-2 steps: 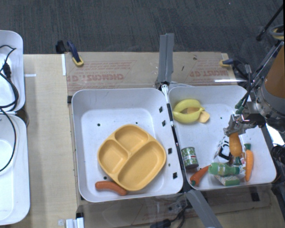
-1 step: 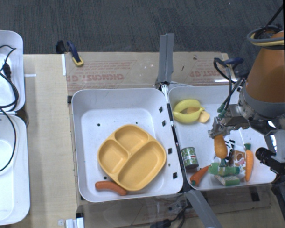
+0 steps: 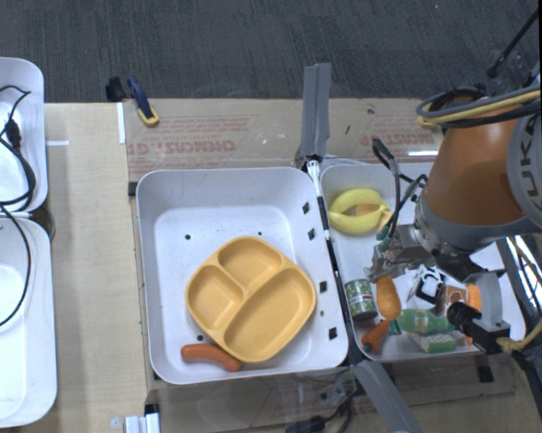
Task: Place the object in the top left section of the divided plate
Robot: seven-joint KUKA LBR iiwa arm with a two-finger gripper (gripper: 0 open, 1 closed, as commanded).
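A yellow divided plate (image 3: 250, 298) is seen lying in the left bin (image 3: 158, 286), with a sausage (image 3: 210, 355) resting just beside its lower left edge, touching or nearly touching the rim. The plate's top left section is bare. The right bin (image 3: 345, 177) is crowded: a banana (image 3: 357, 209) lies near its top, and lower down a small green can (image 3: 360, 299), an orange oblong piece (image 3: 388, 298), a carrot (image 3: 375, 334) and a green packet (image 3: 428, 330) are packed close together.

The arm (image 3: 478, 182) is reached in over the right bin, and the hand (image 3: 392, 256) is placed low above the cluttered middle of it, just above the can and the orange piece. Which object is meant by the task cannot be settled; it is judged to be one of the things under the hand.

Several risks are judged from this. Because the things lie touching one another, a neighbour could be caught along with the target, or the target could be pushed aside. A round can could be squeezed out of a grip. If something is lifted, it must be carried over the wall between the bins, where a loose grip could let it drop. The plate is turned at a slant, so the wrong section could be chosen.

How far the hand is open cannot be told, as it is hidden among wiring and clutter. Nothing is clearly seen held in it.
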